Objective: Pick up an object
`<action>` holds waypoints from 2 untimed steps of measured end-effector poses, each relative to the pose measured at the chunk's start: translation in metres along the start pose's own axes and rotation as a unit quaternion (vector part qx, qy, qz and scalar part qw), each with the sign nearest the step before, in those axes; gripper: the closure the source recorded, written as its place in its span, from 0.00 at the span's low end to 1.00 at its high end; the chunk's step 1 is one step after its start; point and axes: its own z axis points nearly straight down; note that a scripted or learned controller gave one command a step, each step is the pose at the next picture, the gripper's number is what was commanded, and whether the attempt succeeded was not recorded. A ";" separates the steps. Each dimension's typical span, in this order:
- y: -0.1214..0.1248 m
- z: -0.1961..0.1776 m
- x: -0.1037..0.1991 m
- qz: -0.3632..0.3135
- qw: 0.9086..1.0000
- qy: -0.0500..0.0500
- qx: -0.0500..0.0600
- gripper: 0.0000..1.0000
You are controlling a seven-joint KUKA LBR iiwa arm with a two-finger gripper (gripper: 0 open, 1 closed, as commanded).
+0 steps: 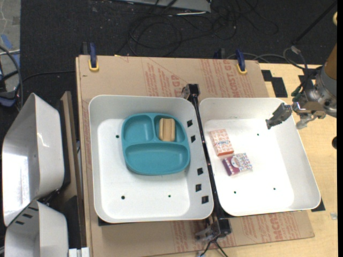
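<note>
In the right bin (300,191) lie two small packets: a pink and white one (220,142) near the bin's left wall, and a purple one (237,164) just below and to the right of it. My gripper (290,118) hovers over the bin's upper right part, well to the right of both packets. Its fingers are spread open with nothing between them. In the left bin (107,197) sits a teal divided plate (153,154) with a tan block (167,129) in its upper right compartment.
Both bins rest on a brown board (161,74) clamped at its far edge. A black divider (202,159) runs between the bins. White containers (29,154) stand at the left, off the board. Cables lie on the dark floor behind.
</note>
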 end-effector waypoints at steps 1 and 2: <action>-0.003 0.044 0.004 0.001 1.000 0.001 0.002 0.00; 0.004 0.103 0.010 0.001 1.000 0.001 0.003 0.00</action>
